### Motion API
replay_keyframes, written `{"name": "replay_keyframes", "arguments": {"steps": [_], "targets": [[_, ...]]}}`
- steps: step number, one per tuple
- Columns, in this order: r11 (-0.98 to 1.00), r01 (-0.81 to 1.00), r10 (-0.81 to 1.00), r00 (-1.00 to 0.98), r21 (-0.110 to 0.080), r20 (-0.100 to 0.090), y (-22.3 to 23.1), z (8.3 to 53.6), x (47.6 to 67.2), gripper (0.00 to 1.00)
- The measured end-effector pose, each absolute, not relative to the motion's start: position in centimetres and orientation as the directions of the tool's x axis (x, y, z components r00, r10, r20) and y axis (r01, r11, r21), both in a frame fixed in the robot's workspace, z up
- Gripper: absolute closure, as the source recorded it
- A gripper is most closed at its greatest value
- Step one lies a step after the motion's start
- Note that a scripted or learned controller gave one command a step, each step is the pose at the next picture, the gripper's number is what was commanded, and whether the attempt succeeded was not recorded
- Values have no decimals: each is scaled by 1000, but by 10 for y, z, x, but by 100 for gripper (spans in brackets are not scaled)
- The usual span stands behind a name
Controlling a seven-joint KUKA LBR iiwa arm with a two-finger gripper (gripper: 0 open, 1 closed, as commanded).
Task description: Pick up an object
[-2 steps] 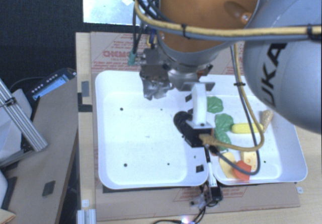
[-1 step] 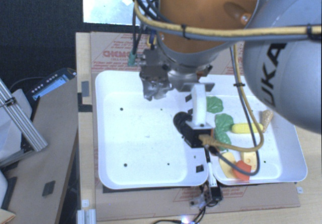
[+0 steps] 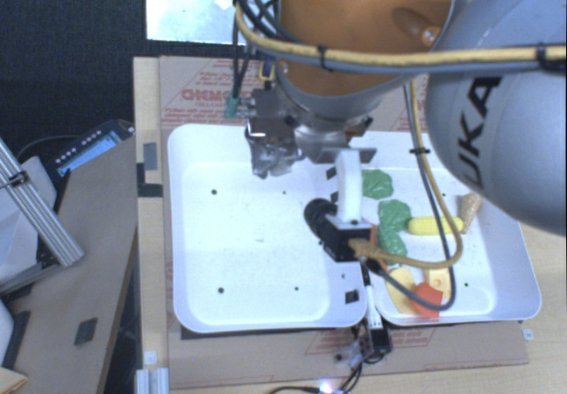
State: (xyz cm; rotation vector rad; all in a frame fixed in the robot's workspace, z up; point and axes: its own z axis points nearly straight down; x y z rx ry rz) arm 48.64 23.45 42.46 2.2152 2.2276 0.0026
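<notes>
My gripper (image 3: pixel 270 153) hangs over the far part of the left white bin (image 3: pixel 239 251), near the wall shared with the right bin; nothing shows beneath it. The bulky grey and orange arm covers much of the bins' far side. In the right bin (image 3: pixel 523 290) lie three green pieces (image 3: pixel 394 213), a yellow oblong object (image 3: pixel 431 226), a beige cone-shaped piece (image 3: pixel 468 204), a red block (image 3: pixel 428 295) and a pale yellow piece (image 3: pixel 403 279). All of these sit to the right of the gripper and apart from it.
Both bins rest on a cardboard sheet (image 3: pixel 199 91) on the bench. A grey handheld device (image 3: pixel 89 146) and an aluminium rail (image 3: pixel 35 211) lie off to the left. A yellow cable (image 3: pixel 443 246) loops down over the right bin's objects.
</notes>
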Motion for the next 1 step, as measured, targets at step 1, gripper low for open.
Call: {"name": "replay_keyframes", "arguments": {"steps": [1], "targets": [[6, 1000, 1000, -6, 2, 1, 234, 434, 487, 100]]}}
